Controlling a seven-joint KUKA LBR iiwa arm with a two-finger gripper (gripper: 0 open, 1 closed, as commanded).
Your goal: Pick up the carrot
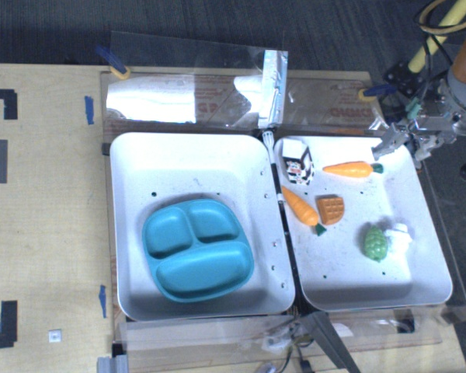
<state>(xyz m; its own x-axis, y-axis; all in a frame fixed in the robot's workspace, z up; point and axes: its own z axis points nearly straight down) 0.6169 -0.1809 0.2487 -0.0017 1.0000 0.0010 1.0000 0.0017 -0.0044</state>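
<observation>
Tool (400, 140) at right bin's (431, 282) far corner (grip state unreadable); descend centred over nearest carrot (348, 169), straddling its width.

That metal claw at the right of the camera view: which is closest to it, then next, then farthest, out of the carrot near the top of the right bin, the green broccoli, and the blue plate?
From the gripper:
1. Carrot, upper part of the right bin, just left of the claw.
2. Broccoli, lower in the same bin.
3. Blue plate, in the left bin.

left bin (132, 162): tray (198, 247); right bin (427, 278): two carrots (348, 169) (300, 206), waffle (331, 209) between; broccoli (377, 244) right
</observation>
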